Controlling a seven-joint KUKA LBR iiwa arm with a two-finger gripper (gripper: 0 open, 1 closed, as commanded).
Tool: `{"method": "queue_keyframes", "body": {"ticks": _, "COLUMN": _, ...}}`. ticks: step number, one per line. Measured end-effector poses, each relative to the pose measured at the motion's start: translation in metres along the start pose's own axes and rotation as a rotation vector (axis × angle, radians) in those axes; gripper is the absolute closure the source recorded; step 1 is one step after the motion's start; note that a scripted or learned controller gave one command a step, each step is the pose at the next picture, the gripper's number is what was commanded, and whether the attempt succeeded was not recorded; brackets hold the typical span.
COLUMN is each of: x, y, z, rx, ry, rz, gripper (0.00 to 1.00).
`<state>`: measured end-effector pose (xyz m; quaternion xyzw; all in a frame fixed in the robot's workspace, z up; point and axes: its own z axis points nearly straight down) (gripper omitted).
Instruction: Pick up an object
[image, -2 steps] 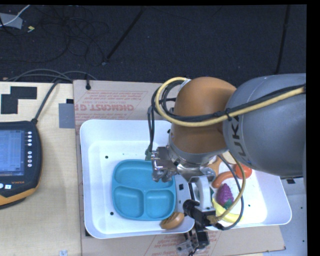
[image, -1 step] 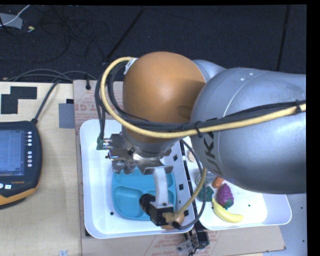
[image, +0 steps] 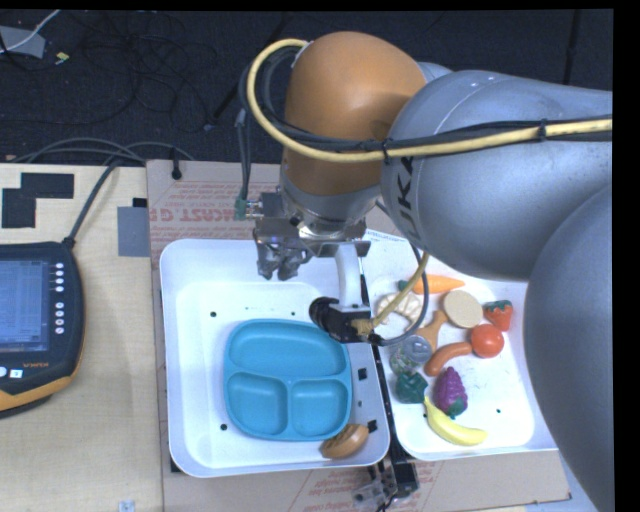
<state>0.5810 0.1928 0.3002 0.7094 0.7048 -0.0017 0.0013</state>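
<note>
My gripper (image: 283, 262) hangs over the far part of the left bin (image: 190, 300), beyond the blue divided tray (image: 285, 380) that lies in that bin. I see nothing held in it. A brown bread-like piece (image: 345, 441) rests at the left bin's near right corner. The right bin (image: 515, 410) holds toy food: a carrot (image: 436, 285), a pale round slice (image: 463, 308), a tomato (image: 487, 341), a sausage (image: 448, 355), purple grapes (image: 450, 390), a banana (image: 455, 429) and a green piece (image: 410, 386). The arm hides the right bin's far side.
A teach pendant (image: 30, 315) with a screen lies on the bench to the left of the bins. Cardboard (image: 200, 205) lies under both bins. A red pepper (image: 500, 313) sits at the right bin's right side.
</note>
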Motion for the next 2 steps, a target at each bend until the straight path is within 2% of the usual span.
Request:
{"method": "queue_keyframes", "body": {"ticks": 1, "x": 0.004, "y": -0.057, "z": -0.108, "rx": -0.005, "ry": 0.008, "rz": -0.009, "gripper": 1.00}}
{"method": "queue_keyframes", "body": {"ticks": 2, "x": 0.016, "y": -0.110, "z": 0.050, "rx": 0.019, "ry": -0.002, "rz": -0.006, "gripper": 1.00}}
